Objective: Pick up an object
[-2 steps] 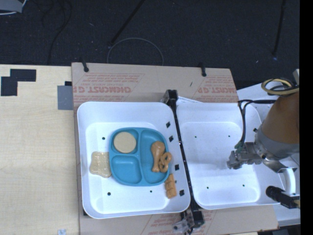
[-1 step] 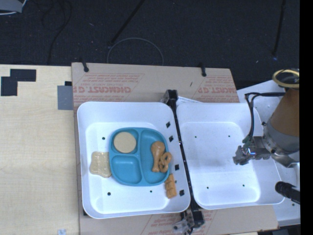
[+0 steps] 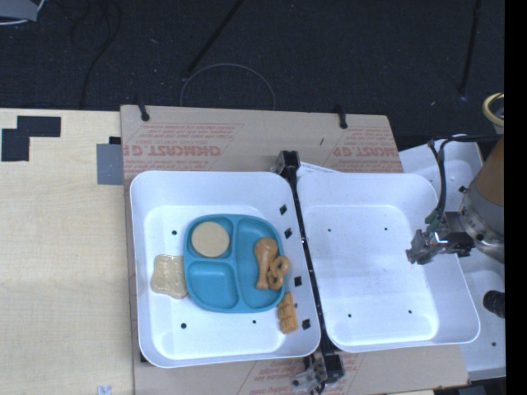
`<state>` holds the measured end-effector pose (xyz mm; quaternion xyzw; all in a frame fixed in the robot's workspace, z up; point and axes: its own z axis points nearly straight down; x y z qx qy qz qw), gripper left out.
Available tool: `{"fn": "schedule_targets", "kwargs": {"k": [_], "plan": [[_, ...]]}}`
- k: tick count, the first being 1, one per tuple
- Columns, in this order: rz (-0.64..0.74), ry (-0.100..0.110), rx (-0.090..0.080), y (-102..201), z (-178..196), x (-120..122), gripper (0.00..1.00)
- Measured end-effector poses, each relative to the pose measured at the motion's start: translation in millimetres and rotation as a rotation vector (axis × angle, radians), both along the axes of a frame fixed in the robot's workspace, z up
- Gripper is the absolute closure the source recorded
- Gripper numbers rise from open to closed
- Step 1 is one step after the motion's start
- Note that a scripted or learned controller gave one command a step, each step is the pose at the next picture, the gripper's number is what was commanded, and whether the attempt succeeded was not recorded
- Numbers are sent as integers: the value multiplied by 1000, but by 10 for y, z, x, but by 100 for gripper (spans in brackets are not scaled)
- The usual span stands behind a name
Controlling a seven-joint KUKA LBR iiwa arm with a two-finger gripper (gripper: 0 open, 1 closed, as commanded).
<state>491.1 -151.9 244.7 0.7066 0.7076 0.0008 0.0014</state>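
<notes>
- While the gripper (image 3: 418,252) hangs over the right bin (image 3: 370,303), well to the right of the tray (image 3: 216,290), nothing is held; whether it is spread or clenched cannot be told at this size.
- Every candidate lies in the left bin (image 3: 156,200), on or beside the blue tray.
- A round tan disc (image 3: 209,239) sits in the tray's upper-left compartment; a knotted brown pretzel (image 3: 270,263) fills its right compartment.
- A pale slab (image 3: 169,276) touches the tray's left edge, and a small orange-brown chunk (image 3: 287,313) lies just off its lower-right corner.
- All look like light toy food, probably stiff and somewhat slick.
- The slab is likely the easiest pick: it lies on the bin floor, with free space on the side away from the tray, and could be pinched across its narrow width.
- The disc lies flat and low inside its compartment, so a grip may slide off; its rim is the only hold.
- The pretzel offers loops and bumps, best taken across its middle.
- The chunk sits near the bin wall, away from the tray, which crowds an approach.
</notes>
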Motion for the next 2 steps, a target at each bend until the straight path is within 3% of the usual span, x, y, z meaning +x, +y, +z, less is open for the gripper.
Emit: {"fn": "schedule_targets", "kwargs": {"k": [2], "plan": [[3,5,2,972,76,501,100]]}}
